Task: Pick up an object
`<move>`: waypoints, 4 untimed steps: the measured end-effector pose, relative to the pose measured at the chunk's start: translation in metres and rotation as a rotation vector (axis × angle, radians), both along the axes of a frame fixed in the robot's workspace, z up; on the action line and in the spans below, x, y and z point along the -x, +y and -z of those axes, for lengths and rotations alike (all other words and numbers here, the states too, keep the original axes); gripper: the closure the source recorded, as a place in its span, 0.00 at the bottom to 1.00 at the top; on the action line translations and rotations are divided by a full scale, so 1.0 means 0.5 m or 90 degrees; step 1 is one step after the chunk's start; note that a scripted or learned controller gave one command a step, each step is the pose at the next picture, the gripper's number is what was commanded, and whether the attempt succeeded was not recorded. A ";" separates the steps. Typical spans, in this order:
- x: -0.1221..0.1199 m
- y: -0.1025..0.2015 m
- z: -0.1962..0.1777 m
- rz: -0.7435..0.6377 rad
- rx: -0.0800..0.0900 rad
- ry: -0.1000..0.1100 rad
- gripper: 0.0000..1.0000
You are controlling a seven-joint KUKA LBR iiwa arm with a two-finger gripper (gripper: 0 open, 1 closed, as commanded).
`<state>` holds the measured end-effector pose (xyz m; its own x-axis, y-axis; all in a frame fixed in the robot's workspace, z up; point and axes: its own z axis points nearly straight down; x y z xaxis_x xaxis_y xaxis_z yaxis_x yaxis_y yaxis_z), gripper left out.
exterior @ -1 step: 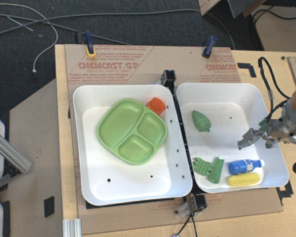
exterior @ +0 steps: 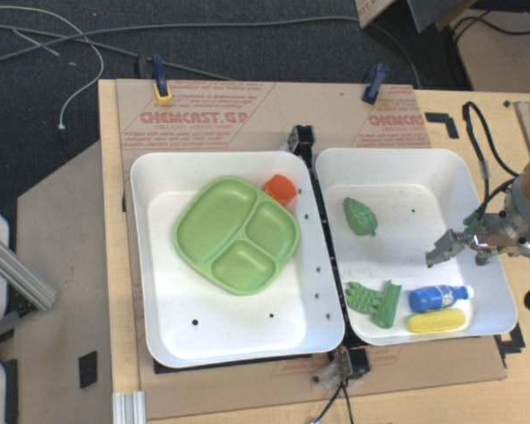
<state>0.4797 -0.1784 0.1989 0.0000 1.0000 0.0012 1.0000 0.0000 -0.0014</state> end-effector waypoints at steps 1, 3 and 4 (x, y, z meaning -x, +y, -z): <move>-0.001 0.016 0.114 0.000 0.000 0.000 0.00; -0.003 0.016 0.192 0.001 0.000 -0.002 1.00; -0.003 0.006 0.104 0.000 0.002 -0.004 1.00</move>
